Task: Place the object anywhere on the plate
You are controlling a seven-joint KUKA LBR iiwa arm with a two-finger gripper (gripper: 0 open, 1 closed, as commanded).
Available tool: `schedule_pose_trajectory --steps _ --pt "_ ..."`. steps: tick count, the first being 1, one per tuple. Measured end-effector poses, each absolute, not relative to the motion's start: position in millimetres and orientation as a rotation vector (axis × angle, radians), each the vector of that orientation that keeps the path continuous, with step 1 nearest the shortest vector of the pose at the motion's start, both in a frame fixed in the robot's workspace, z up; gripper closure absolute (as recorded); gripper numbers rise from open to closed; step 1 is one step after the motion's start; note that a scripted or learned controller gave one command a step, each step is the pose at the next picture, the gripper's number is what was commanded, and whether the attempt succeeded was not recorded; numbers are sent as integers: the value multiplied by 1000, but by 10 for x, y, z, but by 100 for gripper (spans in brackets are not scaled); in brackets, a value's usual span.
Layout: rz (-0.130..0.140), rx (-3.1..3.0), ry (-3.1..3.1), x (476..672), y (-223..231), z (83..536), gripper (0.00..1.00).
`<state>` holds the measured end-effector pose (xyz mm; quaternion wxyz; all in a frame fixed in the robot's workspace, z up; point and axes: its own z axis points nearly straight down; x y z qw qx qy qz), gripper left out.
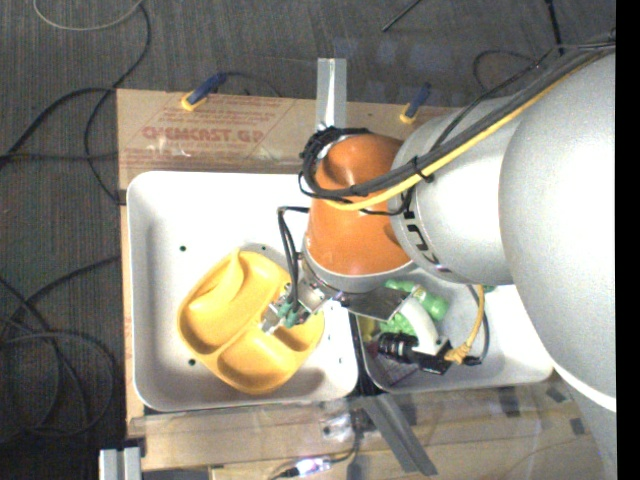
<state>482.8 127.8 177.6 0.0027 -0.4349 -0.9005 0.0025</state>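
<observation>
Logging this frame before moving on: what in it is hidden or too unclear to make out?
- Right bin, camera view: the arm hides most of its floor.
- Green object in that bin: partly under the arm, so its kind is unclear.
- End effector over the yellow divided plate: too small and blurred to tell whether it holds anything.
- The plate's right rim: covered by the wrist.

Faded red lettering (205,133) you can read as CHEMCAST GP, printed across the brown cardboard sheet (150,163), upper left of your frame
</observation>
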Motion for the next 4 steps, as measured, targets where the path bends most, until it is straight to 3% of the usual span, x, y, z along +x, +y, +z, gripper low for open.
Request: schedule_pose_trajectory --steps 1,2,3,4 --pt "7 -1363 -2824 4828 1281 1777 0" --pt "-13 -1252 -2895 4901 1713 1049 0" --pt "9 -1583 -2708 4826 1261 1367 0" --pt "6 -1671 -2672 4915 2094 979 0"
